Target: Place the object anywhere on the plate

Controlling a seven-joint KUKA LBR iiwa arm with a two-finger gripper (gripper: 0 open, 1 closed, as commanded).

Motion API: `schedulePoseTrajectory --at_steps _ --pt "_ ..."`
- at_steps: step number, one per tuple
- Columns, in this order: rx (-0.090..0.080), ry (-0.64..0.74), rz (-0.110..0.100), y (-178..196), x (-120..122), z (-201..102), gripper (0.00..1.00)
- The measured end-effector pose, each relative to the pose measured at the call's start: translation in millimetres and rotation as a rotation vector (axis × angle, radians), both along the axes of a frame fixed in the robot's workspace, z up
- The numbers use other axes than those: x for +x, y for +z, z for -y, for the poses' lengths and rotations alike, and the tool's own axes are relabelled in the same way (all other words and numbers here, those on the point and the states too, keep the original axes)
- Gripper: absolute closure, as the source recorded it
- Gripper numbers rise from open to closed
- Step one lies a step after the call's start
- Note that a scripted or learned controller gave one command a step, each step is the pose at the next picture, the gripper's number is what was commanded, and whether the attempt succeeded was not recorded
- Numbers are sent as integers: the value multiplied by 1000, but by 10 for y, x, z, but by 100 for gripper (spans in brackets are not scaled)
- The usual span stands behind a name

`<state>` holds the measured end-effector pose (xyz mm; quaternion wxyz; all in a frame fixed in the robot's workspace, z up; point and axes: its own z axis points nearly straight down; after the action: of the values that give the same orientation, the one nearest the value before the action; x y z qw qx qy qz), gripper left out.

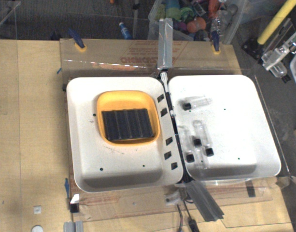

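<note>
Plate: a yellow plate (126, 100) sat in the left bin (80, 129), a dark ridged block (127, 123) on it | Right bin (244, 124): small clear tubes (198, 134) | Robot hand (278, 57): top right, outside the bins, cannot tell if wide or narrow

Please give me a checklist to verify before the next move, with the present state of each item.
1. Plate sits flat in the left bin: ok.
2. Dark ribbed block lies on the plate: ok.
3. Block stays inside the plate's rim: ok.
4. Vials lie in the right bin, apart from the plate: ok.
5. Which object the task means, the block or a vial: cannot tell.
</note>
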<state>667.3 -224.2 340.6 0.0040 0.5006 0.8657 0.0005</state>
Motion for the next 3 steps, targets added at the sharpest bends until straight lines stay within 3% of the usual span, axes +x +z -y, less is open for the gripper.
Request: schedulePoseTrajectory --at_steps 1,3 --pt "-1 151 0 241 12 -37 100" --pt "-6 801 1 944 -83 -24 100"
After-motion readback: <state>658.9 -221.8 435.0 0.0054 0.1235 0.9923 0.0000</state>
